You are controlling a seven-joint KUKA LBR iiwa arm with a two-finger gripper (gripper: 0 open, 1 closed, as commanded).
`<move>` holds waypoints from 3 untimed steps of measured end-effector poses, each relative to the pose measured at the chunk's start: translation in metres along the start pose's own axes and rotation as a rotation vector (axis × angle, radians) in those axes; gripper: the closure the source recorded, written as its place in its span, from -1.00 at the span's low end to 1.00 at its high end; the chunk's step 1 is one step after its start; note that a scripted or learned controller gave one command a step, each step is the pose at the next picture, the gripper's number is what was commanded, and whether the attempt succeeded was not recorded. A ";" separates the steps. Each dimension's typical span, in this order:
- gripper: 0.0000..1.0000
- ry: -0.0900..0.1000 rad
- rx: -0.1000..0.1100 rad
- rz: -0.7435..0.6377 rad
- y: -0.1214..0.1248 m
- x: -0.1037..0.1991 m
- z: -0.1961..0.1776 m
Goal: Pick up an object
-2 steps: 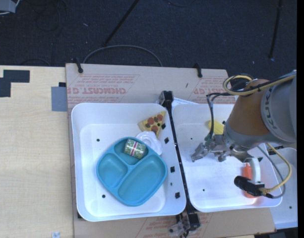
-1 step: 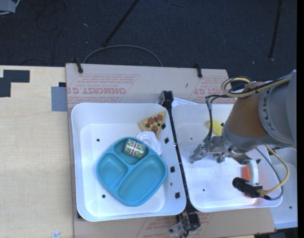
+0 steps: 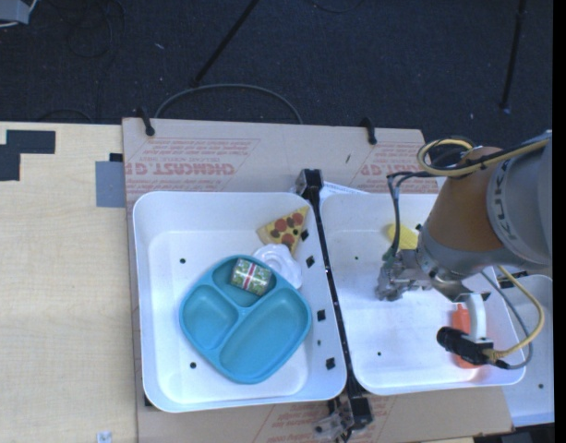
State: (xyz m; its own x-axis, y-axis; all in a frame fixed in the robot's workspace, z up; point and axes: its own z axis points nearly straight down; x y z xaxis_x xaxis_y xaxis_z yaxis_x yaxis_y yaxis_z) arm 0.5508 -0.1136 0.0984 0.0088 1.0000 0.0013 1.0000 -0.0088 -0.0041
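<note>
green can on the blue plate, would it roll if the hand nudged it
Probably. The green can lies on its side in a compartment of the blue plate, so a sideways nudge would likely roll it. The compartment's raised ridge might stop it. It looks small and rigid, so probably light and unlikely to deform.

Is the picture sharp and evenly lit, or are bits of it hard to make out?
Camera view: the white bins are brightly lit and nearly washed out, the floor behind is dark, the picture is slightly soft, and the gripper is a small grey blur; the blue plate reads clearly.
</note>
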 end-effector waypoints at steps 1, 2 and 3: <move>1.00 -0.002 -0.005 -0.005 -0.001 -0.009 -0.047; 1.00 -0.002 -0.007 -0.009 -0.007 -0.009 -0.108; 1.00 -0.001 -0.002 -0.007 -0.007 -0.009 -0.107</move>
State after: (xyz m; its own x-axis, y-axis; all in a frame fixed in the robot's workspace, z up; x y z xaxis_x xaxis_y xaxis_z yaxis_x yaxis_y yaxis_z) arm 0.5442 -0.1229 0.2057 0.0014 1.0000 0.0008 1.0000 -0.0014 -0.0025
